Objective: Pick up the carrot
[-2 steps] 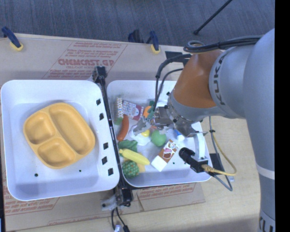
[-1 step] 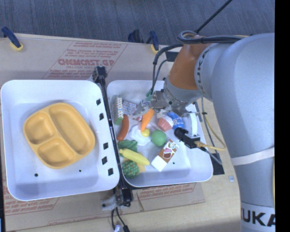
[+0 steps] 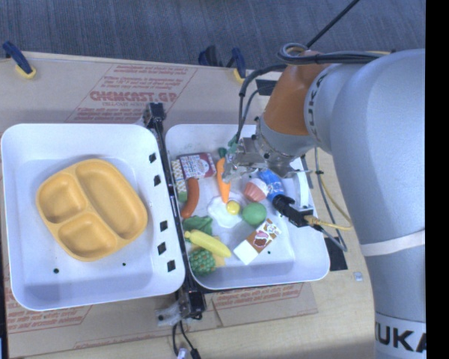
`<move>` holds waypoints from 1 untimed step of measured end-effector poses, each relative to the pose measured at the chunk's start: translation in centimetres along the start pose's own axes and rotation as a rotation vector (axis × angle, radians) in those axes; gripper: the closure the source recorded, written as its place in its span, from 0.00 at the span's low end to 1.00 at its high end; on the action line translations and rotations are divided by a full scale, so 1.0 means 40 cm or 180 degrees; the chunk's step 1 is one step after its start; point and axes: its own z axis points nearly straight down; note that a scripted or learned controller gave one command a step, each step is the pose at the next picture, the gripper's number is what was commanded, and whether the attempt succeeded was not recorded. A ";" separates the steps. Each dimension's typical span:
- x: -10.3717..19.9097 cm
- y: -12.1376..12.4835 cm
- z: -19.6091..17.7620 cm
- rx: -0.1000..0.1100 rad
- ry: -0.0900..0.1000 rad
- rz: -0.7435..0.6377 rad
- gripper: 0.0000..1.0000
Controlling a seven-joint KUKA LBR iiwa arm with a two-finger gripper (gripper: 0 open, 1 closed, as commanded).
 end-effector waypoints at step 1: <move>0.036 -0.053 -0.212 -0.0009 -0.0001 0.0941 1.00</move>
